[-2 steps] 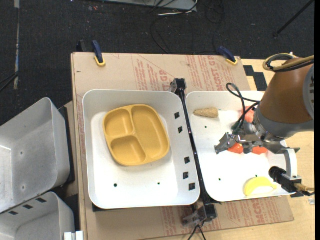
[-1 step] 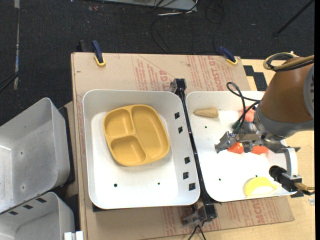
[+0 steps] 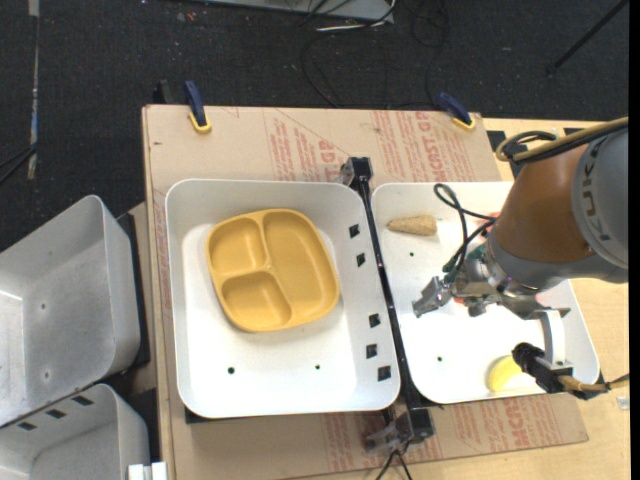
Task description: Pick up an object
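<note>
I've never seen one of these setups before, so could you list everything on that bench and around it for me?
Bins: two, white, side by side on the bench.
Divided plate: one, yellow, three compartments, in the left bin.
Bread-like piece: one, tan, near the far edge of the right bin.
Round object: one, yellow, near the front of the right bin.
Board: one, brown cardboard, under the bins.
Clamps: two, blue and yellow, on the board's far edge.
Extra tubs: two, white, off the bench to the left.
Arm: one, grey with orange band, over the right bin.
Gripper: one, dark, above the right bin's floor.
</note>
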Controlling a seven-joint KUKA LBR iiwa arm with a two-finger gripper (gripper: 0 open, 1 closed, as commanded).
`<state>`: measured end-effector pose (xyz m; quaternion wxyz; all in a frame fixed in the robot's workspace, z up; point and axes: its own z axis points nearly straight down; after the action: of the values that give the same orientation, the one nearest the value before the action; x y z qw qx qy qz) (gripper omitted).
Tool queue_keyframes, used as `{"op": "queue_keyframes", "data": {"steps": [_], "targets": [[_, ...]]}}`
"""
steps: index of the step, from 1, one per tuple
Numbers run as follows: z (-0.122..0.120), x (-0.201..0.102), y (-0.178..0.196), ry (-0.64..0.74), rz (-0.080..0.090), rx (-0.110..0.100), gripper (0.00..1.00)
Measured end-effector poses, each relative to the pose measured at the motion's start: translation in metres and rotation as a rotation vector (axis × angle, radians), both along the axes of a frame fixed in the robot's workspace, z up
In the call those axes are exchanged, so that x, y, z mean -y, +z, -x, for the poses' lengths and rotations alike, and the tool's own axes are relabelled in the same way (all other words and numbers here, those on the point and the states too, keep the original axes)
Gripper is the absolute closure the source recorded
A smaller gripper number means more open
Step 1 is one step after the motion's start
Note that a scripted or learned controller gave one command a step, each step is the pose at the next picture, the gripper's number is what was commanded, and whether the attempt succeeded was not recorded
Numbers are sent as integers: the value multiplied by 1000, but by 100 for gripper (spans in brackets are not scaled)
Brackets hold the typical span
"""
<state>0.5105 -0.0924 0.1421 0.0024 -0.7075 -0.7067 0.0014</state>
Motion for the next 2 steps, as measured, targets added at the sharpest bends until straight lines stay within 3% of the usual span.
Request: {"op": "queue_keyframes", "data": {"steps": [1, 2], "targets": [[1, -1, -53, -1, 0, 0, 0], [0, -1, -40, -2, 1, 5, 100]]}}
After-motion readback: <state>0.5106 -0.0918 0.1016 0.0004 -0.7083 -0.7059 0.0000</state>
